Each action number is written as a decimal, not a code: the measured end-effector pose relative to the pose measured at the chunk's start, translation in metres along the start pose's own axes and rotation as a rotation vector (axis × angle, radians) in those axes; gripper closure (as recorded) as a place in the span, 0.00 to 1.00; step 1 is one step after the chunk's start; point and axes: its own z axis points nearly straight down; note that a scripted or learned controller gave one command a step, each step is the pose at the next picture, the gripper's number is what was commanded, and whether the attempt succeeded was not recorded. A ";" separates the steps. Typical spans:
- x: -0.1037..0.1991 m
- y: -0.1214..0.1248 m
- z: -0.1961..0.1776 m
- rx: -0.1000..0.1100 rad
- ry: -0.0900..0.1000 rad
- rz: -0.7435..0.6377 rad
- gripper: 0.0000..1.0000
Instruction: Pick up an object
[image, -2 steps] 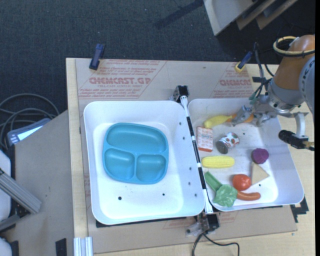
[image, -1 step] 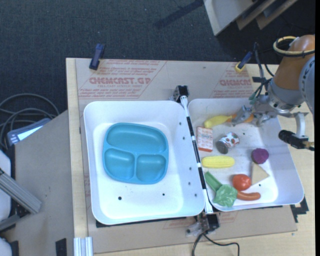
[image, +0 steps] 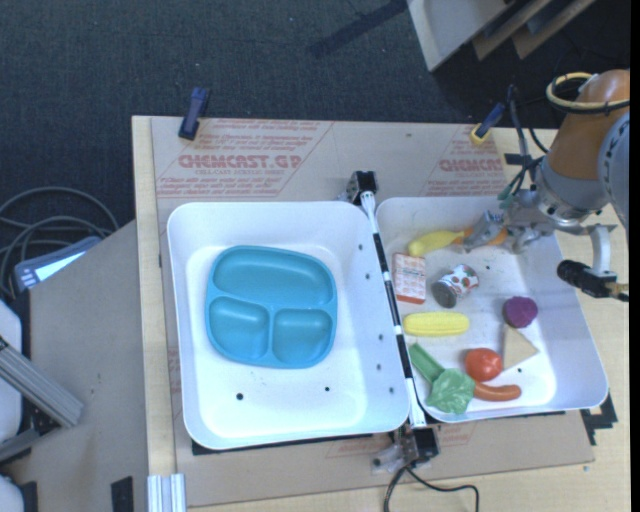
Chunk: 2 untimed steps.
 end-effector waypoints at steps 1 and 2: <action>0.000 0.000 0.000 0.000 0.000 0.000 0.00; 0.000 0.000 0.000 0.000 0.000 0.000 0.00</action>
